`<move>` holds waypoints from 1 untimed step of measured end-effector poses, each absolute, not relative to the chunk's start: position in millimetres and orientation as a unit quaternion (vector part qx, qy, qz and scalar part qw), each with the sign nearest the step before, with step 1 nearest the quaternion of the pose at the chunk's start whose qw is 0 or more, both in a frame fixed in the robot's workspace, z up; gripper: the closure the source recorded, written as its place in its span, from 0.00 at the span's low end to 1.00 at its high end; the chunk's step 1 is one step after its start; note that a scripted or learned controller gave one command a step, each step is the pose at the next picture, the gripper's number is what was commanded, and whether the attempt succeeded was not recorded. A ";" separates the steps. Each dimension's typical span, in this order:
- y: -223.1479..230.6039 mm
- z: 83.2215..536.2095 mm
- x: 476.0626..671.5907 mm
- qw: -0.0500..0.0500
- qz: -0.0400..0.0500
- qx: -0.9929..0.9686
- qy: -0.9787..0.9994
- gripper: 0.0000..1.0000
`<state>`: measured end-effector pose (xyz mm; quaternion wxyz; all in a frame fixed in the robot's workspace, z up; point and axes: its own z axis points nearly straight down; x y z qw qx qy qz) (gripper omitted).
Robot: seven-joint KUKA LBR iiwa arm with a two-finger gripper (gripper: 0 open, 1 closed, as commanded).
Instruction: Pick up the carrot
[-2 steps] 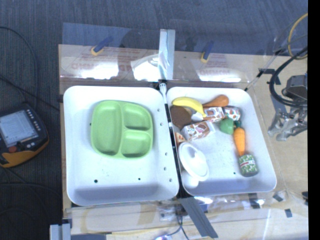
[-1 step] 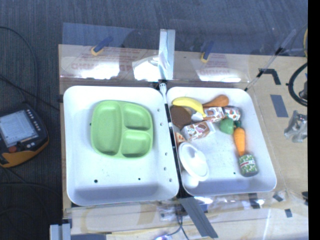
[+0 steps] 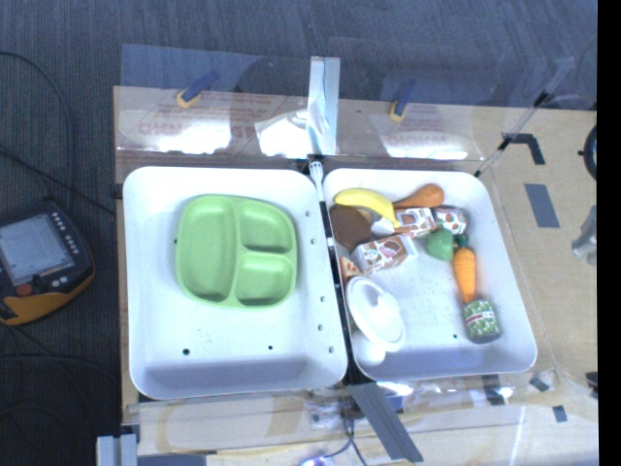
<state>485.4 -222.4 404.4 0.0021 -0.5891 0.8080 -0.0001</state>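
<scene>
Carrot [image 3: 466, 272] lies in the right bin [image 3: 514, 299], untouched.

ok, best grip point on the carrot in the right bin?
Grip the carrot mid-body, descending from above, fingers closing across its width. It lies flat, lengthwise front to back. Its far end nearly meets a green toy and its near end a dark green can; its long sides are free.

Bright, even light from overhead — the two white bins [image 3: 330, 289] are nearly washed out, with only faint shadows. Glare patches shine on the clear plastic sheet [image 3: 291, 129] behind them. The picture is soft throughout — the dark carpet [image 3: 58, 66] looks grainy.
</scene>
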 end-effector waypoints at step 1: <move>-222.6 417.2 522.2 0.002 0.001 -0.655 0.755 1.00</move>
